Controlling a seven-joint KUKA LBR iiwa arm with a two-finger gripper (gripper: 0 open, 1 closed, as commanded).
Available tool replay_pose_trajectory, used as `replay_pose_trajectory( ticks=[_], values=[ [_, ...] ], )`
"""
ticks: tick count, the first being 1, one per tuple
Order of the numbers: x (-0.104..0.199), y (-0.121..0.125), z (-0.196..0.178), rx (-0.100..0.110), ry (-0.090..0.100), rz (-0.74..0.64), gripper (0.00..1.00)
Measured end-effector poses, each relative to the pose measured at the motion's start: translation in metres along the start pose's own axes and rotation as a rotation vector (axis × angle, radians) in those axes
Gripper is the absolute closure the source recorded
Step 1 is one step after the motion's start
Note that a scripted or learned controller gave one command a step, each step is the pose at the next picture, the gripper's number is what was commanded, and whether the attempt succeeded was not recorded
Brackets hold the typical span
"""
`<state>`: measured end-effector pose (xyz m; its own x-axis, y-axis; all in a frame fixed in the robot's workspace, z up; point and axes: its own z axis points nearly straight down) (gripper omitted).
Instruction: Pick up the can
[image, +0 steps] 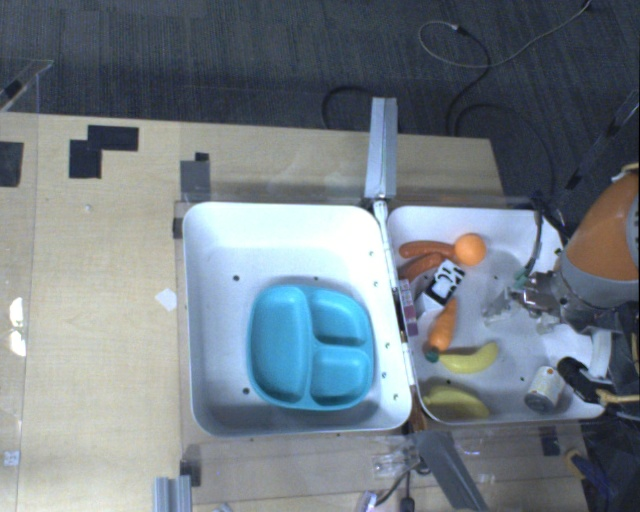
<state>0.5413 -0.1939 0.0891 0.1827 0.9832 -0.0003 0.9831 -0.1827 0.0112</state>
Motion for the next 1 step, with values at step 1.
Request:
replay_pose_trajectory(
  ticks=[1],
  values=[
    [0.0082,0.0225,0.0008,0.002,0.000,0.100,0.00]
  ],
)
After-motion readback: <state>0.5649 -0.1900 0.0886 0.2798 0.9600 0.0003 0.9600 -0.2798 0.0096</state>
